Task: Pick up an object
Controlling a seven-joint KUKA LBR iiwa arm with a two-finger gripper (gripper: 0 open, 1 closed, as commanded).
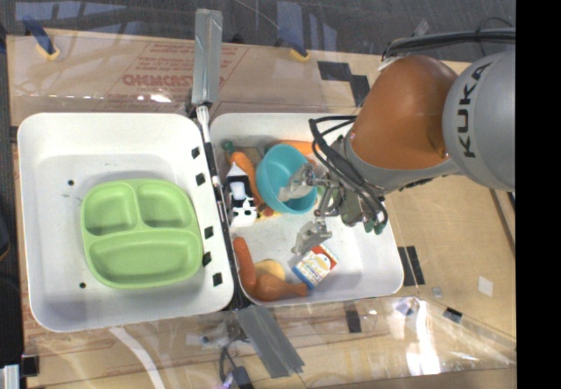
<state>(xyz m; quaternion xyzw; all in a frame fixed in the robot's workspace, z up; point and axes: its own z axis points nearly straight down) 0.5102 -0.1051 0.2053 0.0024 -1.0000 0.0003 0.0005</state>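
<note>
So the round teal plastic bowl [285,177] sits tipped on its side in the right white bin [386,247], right up against the jaws [317,203] on their left. Can't tell how wide the jaws are or if they've got anything. Just below them lies a small white and red packet [314,267], with an orange sausage-shaped toy [263,282] further down-left. The green divided plate [140,232] is well off left in the other white bin [44,203].
</note>
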